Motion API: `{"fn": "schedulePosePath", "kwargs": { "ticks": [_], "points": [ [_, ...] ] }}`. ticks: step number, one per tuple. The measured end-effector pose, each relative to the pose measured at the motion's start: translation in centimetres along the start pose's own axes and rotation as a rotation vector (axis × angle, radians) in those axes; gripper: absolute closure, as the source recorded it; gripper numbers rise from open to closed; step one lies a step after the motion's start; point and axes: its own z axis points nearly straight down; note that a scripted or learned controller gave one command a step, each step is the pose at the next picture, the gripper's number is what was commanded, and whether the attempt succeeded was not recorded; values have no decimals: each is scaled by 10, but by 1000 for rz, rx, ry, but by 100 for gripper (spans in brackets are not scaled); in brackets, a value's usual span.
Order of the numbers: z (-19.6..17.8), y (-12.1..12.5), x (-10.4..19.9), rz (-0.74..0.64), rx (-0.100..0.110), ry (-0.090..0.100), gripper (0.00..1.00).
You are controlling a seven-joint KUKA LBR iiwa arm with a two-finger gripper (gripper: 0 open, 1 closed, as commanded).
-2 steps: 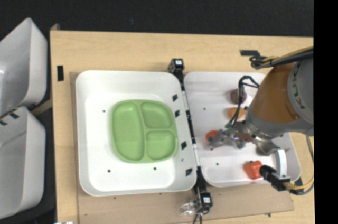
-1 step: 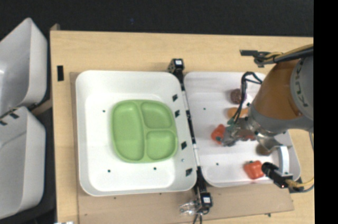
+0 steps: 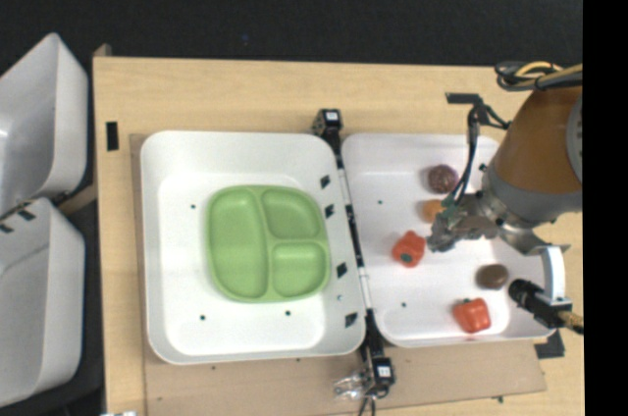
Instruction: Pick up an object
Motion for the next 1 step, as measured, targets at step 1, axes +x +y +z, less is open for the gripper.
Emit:
{"fn": "schedulePosePath", "kwargs": {
  "ticks": [1],
  "points": [
    [-23,2,-1,0,2,1,100]
  ]
}}
